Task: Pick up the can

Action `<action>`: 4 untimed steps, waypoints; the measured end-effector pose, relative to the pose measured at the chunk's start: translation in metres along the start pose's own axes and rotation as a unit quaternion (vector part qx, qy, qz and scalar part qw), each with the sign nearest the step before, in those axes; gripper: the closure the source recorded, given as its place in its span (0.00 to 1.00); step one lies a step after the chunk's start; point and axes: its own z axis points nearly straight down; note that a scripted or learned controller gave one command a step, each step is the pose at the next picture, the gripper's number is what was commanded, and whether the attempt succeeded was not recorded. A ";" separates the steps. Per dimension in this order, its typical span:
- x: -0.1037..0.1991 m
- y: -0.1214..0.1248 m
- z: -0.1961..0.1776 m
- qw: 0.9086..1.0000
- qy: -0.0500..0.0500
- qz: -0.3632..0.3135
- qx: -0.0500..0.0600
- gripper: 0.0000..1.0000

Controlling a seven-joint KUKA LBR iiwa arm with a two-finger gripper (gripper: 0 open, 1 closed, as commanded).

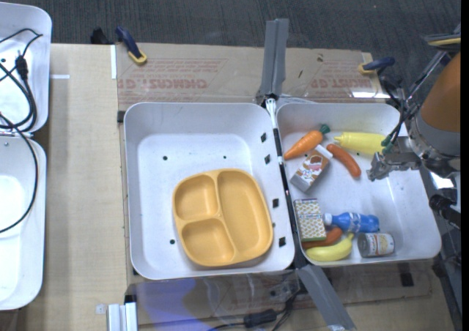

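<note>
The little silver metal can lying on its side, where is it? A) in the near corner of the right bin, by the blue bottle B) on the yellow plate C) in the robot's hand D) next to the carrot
A: the little silver metal can lies in the right white bin's near corner, just below the blue plastic bottle.

Red lettering printed on the cardboard sheet [220, 73] at the far side of the bins, seen upside down, not reliably legible, labels on packages too small to be read
</note>
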 end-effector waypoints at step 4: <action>0.136 -0.052 -0.032 0.989 0.000 -0.146 0.001 1.00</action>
